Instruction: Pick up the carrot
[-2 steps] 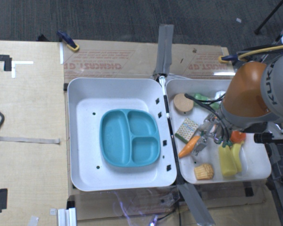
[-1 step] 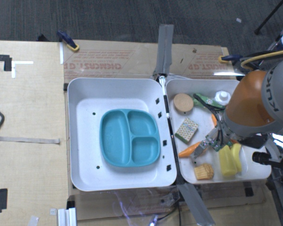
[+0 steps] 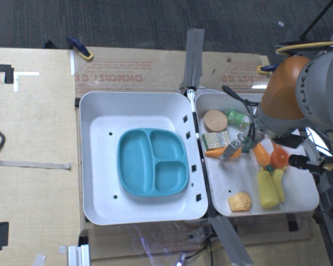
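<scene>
Orange carrot lies in right bin, near its left wall, just below cracker. We see gripper low over carrot's right end; whether fingers are parted or closed, we cannot tell. Risks we judge: fingers catch only thin tip and carrot slips; cracker gets nudged; second orange piece nearby invites wrong pick.

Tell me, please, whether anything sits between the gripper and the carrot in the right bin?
Nothing visible does. The gripper is right at the carrot, whose orange tip pokes out on the left. A patterned square lies close behind the carrot and an orange piece lies to the gripper's right.
</scene>
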You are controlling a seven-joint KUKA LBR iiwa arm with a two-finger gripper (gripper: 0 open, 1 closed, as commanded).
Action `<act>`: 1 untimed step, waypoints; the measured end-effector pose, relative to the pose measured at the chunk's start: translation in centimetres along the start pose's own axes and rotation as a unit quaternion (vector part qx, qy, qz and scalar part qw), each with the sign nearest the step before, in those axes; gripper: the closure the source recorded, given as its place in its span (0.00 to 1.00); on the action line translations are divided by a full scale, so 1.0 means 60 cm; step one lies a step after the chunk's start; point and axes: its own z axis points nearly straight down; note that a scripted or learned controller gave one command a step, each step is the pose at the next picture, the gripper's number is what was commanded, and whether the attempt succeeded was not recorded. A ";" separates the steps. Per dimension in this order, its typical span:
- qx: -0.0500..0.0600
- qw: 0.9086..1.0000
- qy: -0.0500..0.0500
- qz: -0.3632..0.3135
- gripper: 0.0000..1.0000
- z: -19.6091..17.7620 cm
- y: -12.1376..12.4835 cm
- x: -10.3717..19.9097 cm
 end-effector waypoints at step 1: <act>0.001 1.000 -0.001 -0.002 1.00 -0.015 0.001 0.000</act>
